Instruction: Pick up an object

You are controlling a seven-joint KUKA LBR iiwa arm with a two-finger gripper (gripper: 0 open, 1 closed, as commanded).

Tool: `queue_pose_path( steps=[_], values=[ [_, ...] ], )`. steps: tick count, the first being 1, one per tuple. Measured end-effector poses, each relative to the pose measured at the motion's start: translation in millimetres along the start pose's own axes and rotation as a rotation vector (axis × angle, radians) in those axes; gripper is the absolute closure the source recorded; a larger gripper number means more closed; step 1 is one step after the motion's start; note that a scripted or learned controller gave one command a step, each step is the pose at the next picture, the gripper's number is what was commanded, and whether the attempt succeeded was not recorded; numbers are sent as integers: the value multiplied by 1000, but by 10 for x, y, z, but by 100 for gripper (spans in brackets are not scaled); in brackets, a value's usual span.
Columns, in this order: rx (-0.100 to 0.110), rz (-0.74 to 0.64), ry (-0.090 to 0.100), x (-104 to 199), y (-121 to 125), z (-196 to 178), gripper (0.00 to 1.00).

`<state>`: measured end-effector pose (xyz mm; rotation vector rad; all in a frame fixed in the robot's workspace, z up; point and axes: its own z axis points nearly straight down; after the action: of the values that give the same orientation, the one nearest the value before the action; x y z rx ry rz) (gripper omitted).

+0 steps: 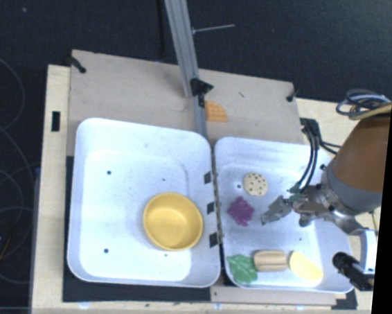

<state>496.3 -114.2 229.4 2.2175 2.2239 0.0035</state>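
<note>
Reaching in from the right, the arm [359, 159] hung over the right bin [280, 155], and its gripper [274, 211] sat low above the bin floor, just beside the purple object [240, 210] and apart from it. Whether the jaws stood apart or together I could not tell; the tips read as one dark wedge against the white floor. Nothing showed between them.

The bin held several candidates. A round tan perforated disc [254, 184] lay above the purple piece. Along the near wall sat a green crumpled item [241, 267], a tan cylinder [270, 260] touching it, and a pale yellow rounded piece [305, 267] just beside the cylinder. The left bin [96, 177] held a yellow bowl [172, 221], well apart from the gripper.

By my judgement the step in hand was the approach, with no grasp yet made, and the purple object looked the likeliest target, being nearest the tips. The next move would call for shifting the tips left until they straddled that piece, lowering to the floor, and closing on it. The piece looked small and lumpy, so a poorly centred close could push it aside rather than catch it.
</note>
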Motion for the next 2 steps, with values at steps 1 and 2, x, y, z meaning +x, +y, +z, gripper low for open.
queue_pose_path(
  steps=[1, 2],
  values=[
    [-1, 3, -1, -4, 0, 0, 0],
    [5, 4, -3, -74, -62, 460, 0]
  ],
)
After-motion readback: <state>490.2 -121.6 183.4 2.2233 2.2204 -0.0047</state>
